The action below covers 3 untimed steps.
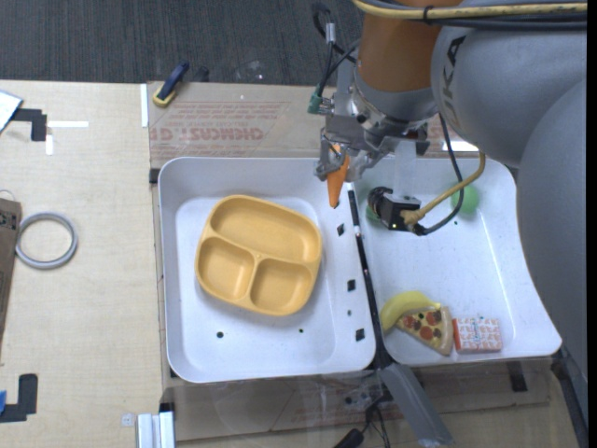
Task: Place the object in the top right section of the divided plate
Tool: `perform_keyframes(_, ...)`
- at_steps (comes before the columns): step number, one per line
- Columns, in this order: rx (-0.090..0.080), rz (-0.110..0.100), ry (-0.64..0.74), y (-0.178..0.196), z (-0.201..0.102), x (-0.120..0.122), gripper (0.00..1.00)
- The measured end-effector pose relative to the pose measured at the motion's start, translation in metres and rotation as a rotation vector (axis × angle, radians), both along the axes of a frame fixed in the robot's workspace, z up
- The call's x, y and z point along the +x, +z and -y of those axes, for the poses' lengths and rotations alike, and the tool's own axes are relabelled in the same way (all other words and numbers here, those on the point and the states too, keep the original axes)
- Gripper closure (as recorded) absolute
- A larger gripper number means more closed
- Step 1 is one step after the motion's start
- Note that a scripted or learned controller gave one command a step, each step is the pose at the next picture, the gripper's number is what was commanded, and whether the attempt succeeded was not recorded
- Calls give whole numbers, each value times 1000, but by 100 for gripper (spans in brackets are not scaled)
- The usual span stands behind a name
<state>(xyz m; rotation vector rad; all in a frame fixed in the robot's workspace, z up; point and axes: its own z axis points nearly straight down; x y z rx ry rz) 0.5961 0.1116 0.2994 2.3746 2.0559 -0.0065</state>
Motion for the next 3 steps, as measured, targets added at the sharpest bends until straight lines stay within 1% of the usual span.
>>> perform_keyframes(1,0,-1,30,25,-98,15,100)
perform_keyframes(2,2,-2,525,-81,-116,-31,100)
perform_keyframes(3,0,-3,79,-154,-104,-42,100)
